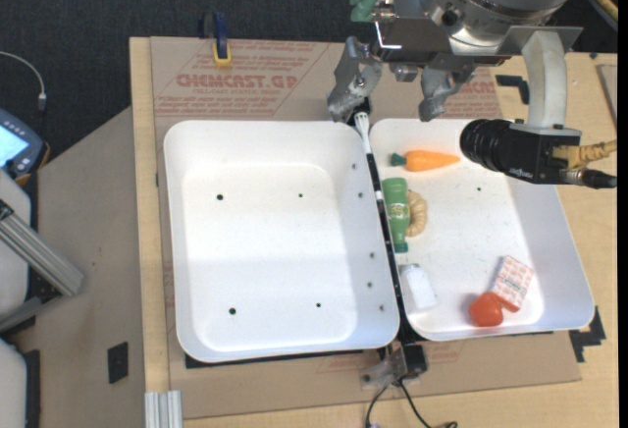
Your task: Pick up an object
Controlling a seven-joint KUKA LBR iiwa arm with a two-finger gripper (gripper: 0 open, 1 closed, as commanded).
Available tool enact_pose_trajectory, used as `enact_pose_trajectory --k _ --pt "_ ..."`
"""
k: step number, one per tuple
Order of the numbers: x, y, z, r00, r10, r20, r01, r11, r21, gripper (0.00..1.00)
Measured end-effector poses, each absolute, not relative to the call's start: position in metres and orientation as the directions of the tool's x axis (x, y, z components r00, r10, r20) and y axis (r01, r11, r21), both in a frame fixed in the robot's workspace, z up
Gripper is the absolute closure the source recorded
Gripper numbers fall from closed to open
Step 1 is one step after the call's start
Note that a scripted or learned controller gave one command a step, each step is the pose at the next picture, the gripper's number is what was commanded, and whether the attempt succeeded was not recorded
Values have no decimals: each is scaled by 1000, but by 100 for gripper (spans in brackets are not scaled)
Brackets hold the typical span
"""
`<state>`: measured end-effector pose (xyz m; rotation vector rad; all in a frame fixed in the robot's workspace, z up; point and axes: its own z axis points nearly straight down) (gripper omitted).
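Gripper [392, 97]: fingers spread wide apart with nothing between them; it hangs over the far edge of the right bin [549, 249], poised for a descent rather than a lift.
Carrot [429, 160]: just below the gripper's right finger, the nearest candidate, lying flat across the bin.
Green bottle [395, 210]: further below, along the wall shared with the left bin [196, 249], resting against a tan piece [418, 213]; the wall crowds a finger there.
White piece [418, 287]: well below the gripper.
Red ball [486, 310] and patterned box [513, 281]: farthest away, touching each other near the front rim.
Judgement: no pick is made yet.
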<state>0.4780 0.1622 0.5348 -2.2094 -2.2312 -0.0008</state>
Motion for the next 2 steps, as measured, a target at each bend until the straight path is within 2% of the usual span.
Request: enact_pose_trajectory --k 1,2 --pt "479 229 534 -8 1000 2 1000 8 1 0" --pt "479 224 535 -1 1000 1 1000 1 2 0"
